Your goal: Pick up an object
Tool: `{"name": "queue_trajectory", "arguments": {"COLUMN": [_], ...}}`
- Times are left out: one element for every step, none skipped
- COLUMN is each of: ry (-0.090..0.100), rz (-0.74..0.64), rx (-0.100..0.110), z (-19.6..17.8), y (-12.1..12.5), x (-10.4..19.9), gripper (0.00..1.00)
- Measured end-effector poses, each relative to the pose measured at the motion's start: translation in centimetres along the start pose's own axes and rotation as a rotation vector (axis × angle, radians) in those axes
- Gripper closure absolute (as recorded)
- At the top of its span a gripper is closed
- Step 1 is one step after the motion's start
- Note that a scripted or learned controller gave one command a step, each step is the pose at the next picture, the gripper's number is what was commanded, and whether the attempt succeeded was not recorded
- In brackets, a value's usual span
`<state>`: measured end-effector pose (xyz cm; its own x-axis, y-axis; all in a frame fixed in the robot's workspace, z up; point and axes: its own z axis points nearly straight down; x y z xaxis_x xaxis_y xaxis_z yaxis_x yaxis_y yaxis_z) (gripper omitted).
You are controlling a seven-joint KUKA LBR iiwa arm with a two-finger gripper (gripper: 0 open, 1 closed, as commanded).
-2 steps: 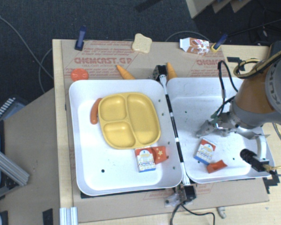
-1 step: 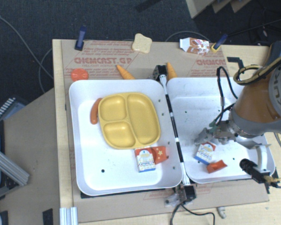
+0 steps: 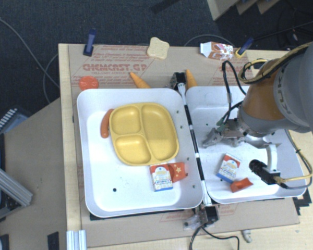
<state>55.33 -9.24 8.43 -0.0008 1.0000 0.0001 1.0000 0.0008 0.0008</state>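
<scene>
The arm reaches into the right bin [image 3: 281, 191], and its pincer [image 3: 215, 137] hangs low over the bin's bare floor near the left wall. Whether the pincer is released or clenched cannot be told from this slanted view; the metal parts blur together, and nothing is seen held in it.

The nearest thing to pick is the small carton [image 3: 228, 169], white with a blue edge, lying just below and to the right of the pincer. A red piece [image 3: 241, 184] lies just beside it, nearly touching. A good try would bring the pincer over the middle of the carton, turn it so it closes across the carton's short sides, and keep away from the red piece so only one thing is taken. The carton sits close to the bin's near wall, so the descent should stay straight.

The left bin [image 3: 94, 155] holds a yellow divided plate [image 3: 144, 133] with nothing in its three sections. A sausage [image 3: 105, 124] lies against the plate's left edge. Below the plate sits a second carton [image 3: 161, 177] with a red wrapper [image 3: 178, 171] touching it.

On the tabletop [image 3: 68, 77] behind the bins lie a slice of bread [image 3: 158, 48] and a carrot [image 3: 139, 80].
</scene>
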Motion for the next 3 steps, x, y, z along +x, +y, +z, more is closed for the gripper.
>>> {"name": "queue_trajectory", "arguments": {"ry": [0.000, 0.000, 0.000], "rz": [0.001, 0.002, 0.001], "rx": [0.003, 0.001, 0.001], "z": [0.00, -0.97, -0.96], "y": [-4.38, -4.34, -4.34], "x": [-1.68, -1.64, -1.63], "gripper": [0.00, 1.00, 0.00]}}
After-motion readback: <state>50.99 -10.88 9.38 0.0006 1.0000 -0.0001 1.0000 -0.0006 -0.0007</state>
